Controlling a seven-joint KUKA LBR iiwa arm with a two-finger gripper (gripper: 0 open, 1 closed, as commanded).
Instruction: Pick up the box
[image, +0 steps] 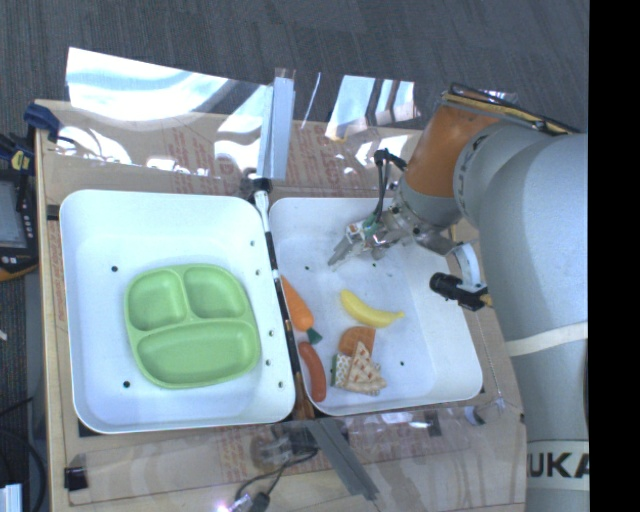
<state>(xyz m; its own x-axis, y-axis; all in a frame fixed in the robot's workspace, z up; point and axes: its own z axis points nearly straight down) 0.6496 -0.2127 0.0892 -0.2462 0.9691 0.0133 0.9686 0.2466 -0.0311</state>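
Near the front of the right bin (455, 375), a smooth white tray with round corners, lies the box (358, 368). It is small and flat, orange at one end, with a tan criss-cross picture like crackers. A curved yellow banana (371, 310) sits just above it, and a long red toy food (312, 370) lies beside it. The shiny metal gripper (350, 245) hangs farther back, well apart from the box. How far open it is cannot be told.
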